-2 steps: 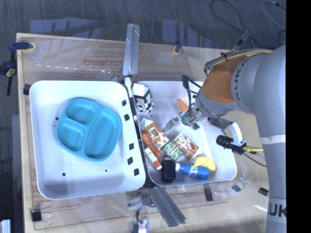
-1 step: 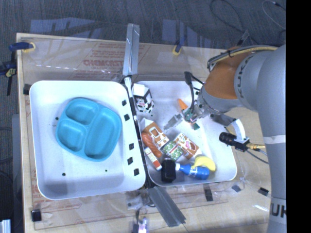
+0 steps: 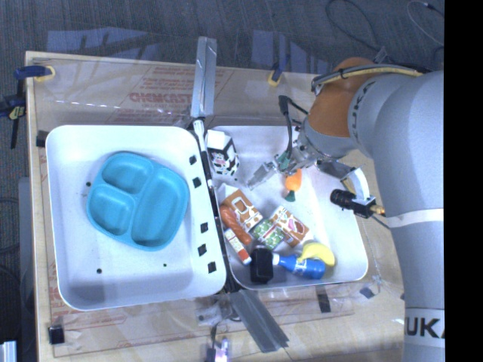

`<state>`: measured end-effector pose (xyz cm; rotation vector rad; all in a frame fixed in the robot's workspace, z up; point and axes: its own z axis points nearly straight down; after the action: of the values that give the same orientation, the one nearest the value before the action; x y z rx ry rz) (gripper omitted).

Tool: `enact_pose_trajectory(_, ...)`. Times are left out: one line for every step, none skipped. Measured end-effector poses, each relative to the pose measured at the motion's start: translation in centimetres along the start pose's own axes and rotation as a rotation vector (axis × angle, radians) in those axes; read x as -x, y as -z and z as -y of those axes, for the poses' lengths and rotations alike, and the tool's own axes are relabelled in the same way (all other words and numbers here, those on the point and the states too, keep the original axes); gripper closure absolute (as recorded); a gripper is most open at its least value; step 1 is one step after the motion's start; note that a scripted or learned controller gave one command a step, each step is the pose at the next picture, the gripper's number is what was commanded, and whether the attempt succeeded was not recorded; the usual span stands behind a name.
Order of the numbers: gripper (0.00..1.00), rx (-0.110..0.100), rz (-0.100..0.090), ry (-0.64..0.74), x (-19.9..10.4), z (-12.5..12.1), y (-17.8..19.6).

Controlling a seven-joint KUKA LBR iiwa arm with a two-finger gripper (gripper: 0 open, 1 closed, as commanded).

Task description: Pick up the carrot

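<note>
The carrot (image 3: 293,180) is small and orange with a green tip. It lies in the right bin (image 3: 343,232), near the bin's back middle. My gripper (image 3: 273,169) hangs just left of and above the carrot, below the orange-banded wrist (image 3: 332,115). The gripper is open, with one finger (image 3: 261,174) reaching left and the other close to the carrot's top end. The carrot lies beside the fingers, not between them.
The right bin also holds a cow-print carton (image 3: 221,157), two printed snack boxes (image 3: 243,210) (image 3: 285,228), a banana (image 3: 317,253), a blue bottle (image 3: 290,264) and a black object (image 3: 261,266). A blue divided plate (image 3: 138,198) lies in the left bin (image 3: 68,262).
</note>
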<state>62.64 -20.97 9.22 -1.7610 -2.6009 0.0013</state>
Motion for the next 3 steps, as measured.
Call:
enact_pose_trajectory(1.0, 0.0, 0.001, 0.006, 0.0, -0.1, 1.1)
enact_pose_trajectory(0.0, 0.0, 0.001, 0.006, -0.1, -0.1, 1.1)
enact_pose_trajectory(1.0, 0.0, 0.002, 0.011, -0.1, -0.2, 2.1)
